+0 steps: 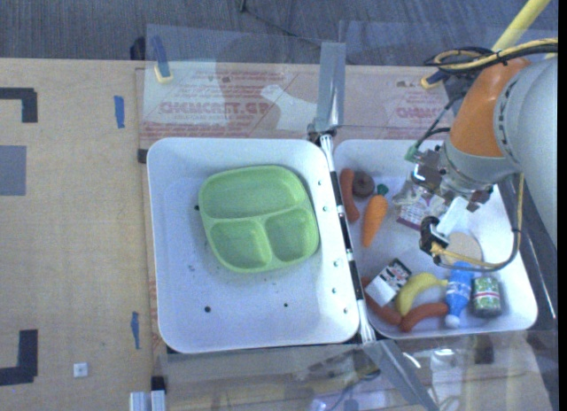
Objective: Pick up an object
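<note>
Altogether two white bins sit side by side on the bench. The left bin [173, 250] holds one thing — a green plate [258, 217] with three compartments, lying flat near the bin's middle.

The right bin [523, 307] is crowded. Along its left side lie one carrot [374, 220], tilted with its green top toward the far end, one small brown lump [363, 185] just beside that top, and one reddish sausage [349, 193] against the bin's left wall. At the near end sit one banana [416, 290], two more sausages [407, 316] touching it from below, one small black-and-white box [390, 278], one blue-and-white bottle [457, 292] and one green can [485, 295]. A pale tan, rounded piece [466, 247] lies just above the bottle; what it is cannot be made out.

The gripper [443, 201] hangs low over the middle of the right bin, above a small printed packet [414, 213]. Its fingers are lost against dark wrist hardware and cables — how far apart they stand cannot be told, and nothing can be seen between them.
</note>
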